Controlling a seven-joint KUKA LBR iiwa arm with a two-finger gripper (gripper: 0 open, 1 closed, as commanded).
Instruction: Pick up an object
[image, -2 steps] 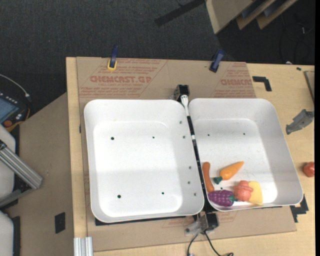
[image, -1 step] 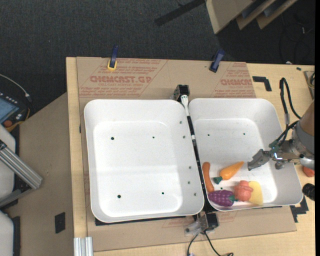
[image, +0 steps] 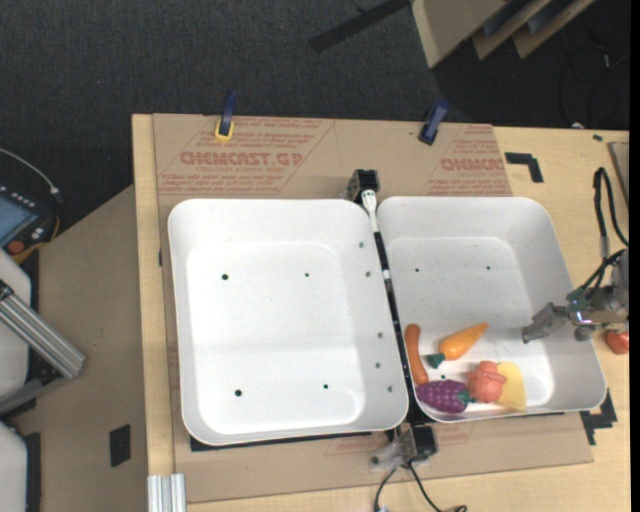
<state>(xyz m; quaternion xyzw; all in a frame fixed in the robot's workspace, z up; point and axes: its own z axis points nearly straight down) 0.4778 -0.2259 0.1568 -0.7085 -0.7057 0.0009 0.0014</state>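
The right bin (image: 470, 235) holds several toy foods bunched in its near corner. An orange carrot (image: 462, 341) lies at a slant. A long red pepper (image: 412, 355) runs along the bin's left wall. In front lie purple grapes (image: 443, 396), a pink-red fruit (image: 487, 381) and a yellow piece (image: 513, 389). My gripper (image: 546, 323) reaches in over the bin's right side, low and to the right of the carrot, apart from all the foods. Nothing shows held in it.
The left bin (image: 182, 300) sits beside the right one on a brown board. Blue clamps (image: 228, 118) (image: 434, 120) stand on the board's far edge. Black cables (image: 603, 210) hang at the right, above a small red-orange thing (image: 617, 341).
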